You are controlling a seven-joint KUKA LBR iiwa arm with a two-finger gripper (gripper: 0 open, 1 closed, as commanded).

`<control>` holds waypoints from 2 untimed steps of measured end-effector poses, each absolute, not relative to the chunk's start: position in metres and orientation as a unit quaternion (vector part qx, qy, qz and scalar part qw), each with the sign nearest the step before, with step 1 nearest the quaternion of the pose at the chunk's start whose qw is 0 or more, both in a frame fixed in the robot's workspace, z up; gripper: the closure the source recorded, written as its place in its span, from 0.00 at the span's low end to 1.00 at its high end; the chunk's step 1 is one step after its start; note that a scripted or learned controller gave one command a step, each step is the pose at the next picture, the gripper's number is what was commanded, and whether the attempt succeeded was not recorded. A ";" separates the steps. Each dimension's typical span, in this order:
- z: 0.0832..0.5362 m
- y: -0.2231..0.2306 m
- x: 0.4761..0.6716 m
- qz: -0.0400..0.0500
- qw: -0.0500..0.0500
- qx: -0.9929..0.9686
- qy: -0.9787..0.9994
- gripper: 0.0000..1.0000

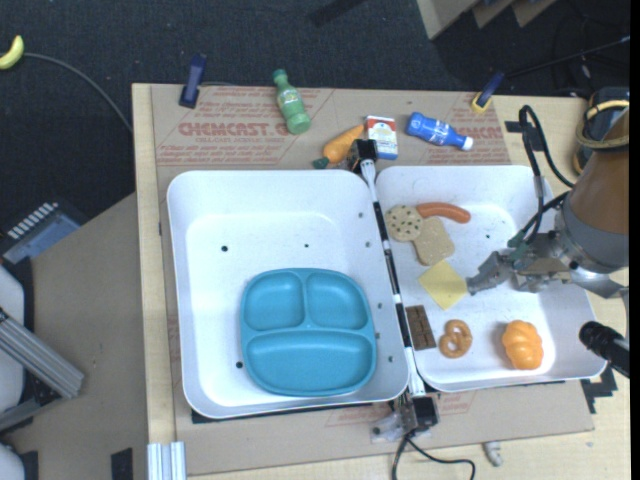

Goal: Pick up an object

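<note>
I am reaching in from the right over the right bin, with my gripper hanging low above its floor. My fingertips are pointing left toward the yellow cheese slice and sitting just beside its right edge; whether my fingers are spread or pressed together I cannot tell from this angle, and nothing is showing between them.

The right bin is holding a scatter of toy food. A sausage is lying near the back wall, with a round cookie just left of it and a slice of bread touching the cookie's lower right side. The cheese slice is lying just in front of the bread. Nearer the front, a pretzel is resting beside a chocolate bar at the bin's left wall, and an orange pumpkin is sitting to the pretzel's right.

The left bin is carrying a blue divided plate. Behind the bins, on the cardboard, a green bottle, a carrot, a small carton and a blue bottle are lying.
</note>
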State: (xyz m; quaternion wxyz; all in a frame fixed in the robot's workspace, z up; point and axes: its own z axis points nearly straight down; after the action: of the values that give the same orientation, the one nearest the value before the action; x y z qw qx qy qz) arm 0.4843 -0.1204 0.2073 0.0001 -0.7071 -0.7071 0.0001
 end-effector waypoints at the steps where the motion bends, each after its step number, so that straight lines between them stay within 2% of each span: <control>1: 0.100 -0.096 0.507 0.001 0.001 -0.707 -0.707 0.00; 2: 0.084 -0.092 0.559 0.000 0.000 -0.707 -0.707 0.00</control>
State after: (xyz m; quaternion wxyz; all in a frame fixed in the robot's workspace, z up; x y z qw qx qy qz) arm 0.5589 -0.0918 0.0844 0.0000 -0.7068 -0.7074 -0.0001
